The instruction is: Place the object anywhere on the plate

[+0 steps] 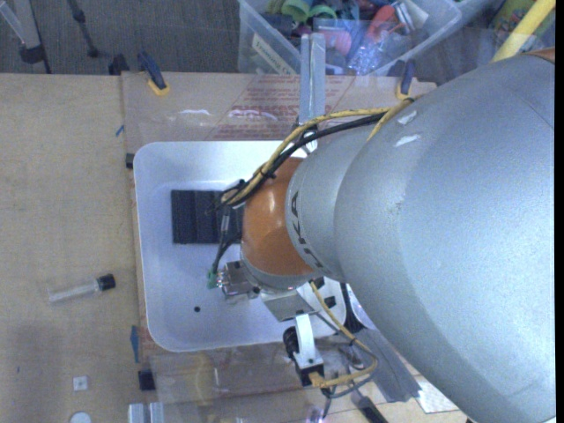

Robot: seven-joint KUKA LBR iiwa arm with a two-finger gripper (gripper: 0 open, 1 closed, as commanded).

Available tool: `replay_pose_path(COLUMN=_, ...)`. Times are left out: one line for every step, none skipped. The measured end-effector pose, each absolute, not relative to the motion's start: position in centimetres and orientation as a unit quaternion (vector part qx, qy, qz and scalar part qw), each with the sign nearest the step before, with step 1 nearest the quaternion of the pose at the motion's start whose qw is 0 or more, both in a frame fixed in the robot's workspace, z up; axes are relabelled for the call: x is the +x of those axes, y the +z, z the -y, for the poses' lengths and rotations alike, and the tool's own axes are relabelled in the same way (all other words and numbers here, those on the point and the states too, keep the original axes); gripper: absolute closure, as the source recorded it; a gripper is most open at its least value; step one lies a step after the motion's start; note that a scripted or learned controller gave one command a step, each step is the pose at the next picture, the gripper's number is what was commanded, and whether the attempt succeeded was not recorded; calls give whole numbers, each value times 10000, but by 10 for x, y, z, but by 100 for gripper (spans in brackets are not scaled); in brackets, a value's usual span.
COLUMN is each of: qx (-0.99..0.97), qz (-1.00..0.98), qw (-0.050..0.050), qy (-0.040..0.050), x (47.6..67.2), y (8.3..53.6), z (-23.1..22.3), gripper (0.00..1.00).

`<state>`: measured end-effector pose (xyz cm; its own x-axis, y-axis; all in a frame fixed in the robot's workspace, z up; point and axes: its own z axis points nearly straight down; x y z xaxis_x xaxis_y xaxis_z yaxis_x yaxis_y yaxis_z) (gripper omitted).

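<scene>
Grey arm [441, 236] fills the right of the view, nearest the lens, coming in from the right over the bench [62, 174]. Its orange band [269, 227] sits above the middle of the white bin [150, 236].

Below and left of that band a small metal part with a green spot pokes out; this seems to be the top of the gripper [231, 278], pointing down into the bin. The wrist hides the rest of it, so I cannot tell whether it is released, clenched or grasping anything.

A black block [194, 216], flat and rectangular, lies on the bin floor just up and left of the gripper. Its right end is under the wrist and a cable; whether the gripper touches it cannot be seen. A tiny dark speck [196, 307] lies on the floor nearer the front wall.

A yellow cable [291, 144] and a black one run from the arm's upper side down past the band to the wrist. A white bracket [304, 342] hangs off the arm over the bin's front rim.

On the bench left of the bin lies a small clear tube [79, 287] with a dark cap. A blue clamp [154, 73] grips the bench's far edge. Beyond it stands a clear box [352, 16] of bright toys.
</scene>
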<state>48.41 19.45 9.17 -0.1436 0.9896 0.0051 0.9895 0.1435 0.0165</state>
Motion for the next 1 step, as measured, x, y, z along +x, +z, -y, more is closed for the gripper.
replay_pose_path(qx=4772, qz=-8788, qw=5, qy=0, x=512, y=194, z=-220, gripper=100)
